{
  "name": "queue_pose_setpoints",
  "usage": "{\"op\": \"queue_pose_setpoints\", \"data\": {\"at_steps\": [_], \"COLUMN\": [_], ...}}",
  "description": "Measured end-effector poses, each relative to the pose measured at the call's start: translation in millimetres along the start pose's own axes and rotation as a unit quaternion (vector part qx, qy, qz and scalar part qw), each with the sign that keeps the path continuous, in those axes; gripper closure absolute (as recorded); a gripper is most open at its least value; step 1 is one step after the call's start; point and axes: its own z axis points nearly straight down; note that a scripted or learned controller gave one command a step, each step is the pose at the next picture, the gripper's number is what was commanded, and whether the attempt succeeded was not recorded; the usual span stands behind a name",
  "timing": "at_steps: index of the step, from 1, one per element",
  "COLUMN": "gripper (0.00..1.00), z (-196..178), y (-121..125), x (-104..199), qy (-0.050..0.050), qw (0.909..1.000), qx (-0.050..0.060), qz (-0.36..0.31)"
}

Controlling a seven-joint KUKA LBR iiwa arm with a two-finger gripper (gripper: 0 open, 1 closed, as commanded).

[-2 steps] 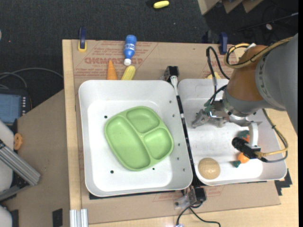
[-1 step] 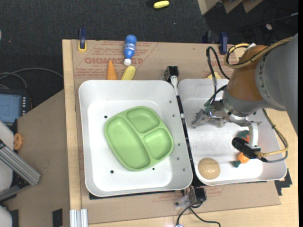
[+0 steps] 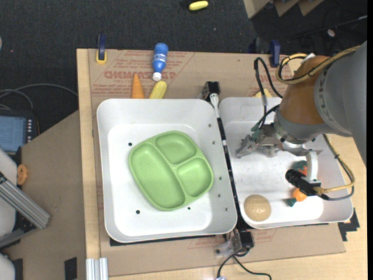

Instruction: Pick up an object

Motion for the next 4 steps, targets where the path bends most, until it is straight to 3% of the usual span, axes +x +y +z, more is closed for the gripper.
{"op": "queue_pose_setpoints", "data": {"at_steps": [4], "gripper": [0.0], "z": [0.0], "y": [0.0], "x": [0.0], "qy": [0.0], "qw": [1.0], "qx": [0.0], "qz": [0.0]}}
